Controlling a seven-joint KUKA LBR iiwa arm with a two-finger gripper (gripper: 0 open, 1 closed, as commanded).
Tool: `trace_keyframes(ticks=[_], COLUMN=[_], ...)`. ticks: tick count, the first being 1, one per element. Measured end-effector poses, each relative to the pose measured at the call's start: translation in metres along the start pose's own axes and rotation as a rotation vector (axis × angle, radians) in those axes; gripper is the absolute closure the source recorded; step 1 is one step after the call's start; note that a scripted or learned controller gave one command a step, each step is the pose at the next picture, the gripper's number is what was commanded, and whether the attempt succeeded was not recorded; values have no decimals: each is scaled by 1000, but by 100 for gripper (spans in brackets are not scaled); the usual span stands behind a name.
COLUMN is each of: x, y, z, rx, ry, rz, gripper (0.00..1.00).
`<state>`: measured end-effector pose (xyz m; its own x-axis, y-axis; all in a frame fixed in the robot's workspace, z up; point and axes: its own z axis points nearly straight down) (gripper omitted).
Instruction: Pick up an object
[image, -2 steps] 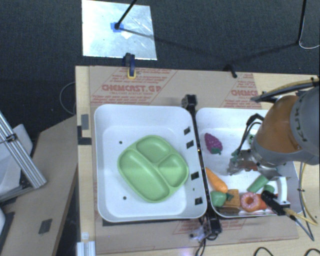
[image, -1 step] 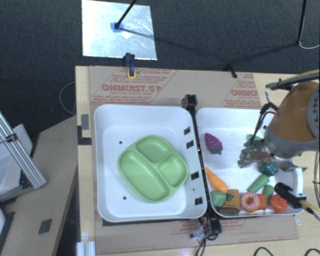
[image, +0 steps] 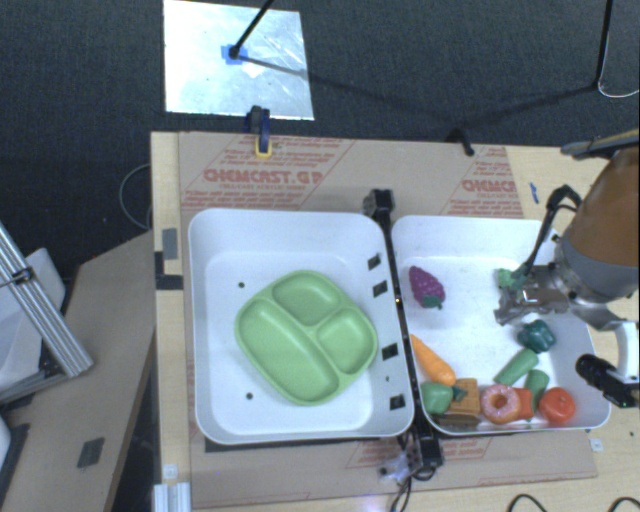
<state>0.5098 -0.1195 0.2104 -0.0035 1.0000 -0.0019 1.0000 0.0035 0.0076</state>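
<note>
- The gripper (image: 516, 296) is low over the right bin (image: 470, 240), and the grey arm with its orange band (image: 612, 215) comes in from the right side.
- About the jaws, I cannot tell if they are spread or pressed together; the metal parts are too small and unclear.
- No object is seen between the jaws.
- A dark green toy (image: 537, 335) lies just beside the jaws, on their near-right side.
- A light green vegetable (image: 516, 366) is a little further toward the front edge of the bin.
- The purple grapes (image: 427, 287) lie to the left of the jaws, well apart from them.
- The carrot (image: 432, 359), the doughnut (image: 498, 402) and the tomato (image: 557, 404) are along the front wall, away from the jaws.
- The green divided plate (image: 305, 336) rests in the left bin (image: 215, 300), far to the left of the jaws.
</note>
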Motion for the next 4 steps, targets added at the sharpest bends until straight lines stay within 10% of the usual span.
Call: trace_keyframes(ticks=[1,4], x=[0,124], y=[2,115], z=[-15,-14], rx=[3,3], ry=[1,4], rz=[-1,-6], gripper=[100,100])
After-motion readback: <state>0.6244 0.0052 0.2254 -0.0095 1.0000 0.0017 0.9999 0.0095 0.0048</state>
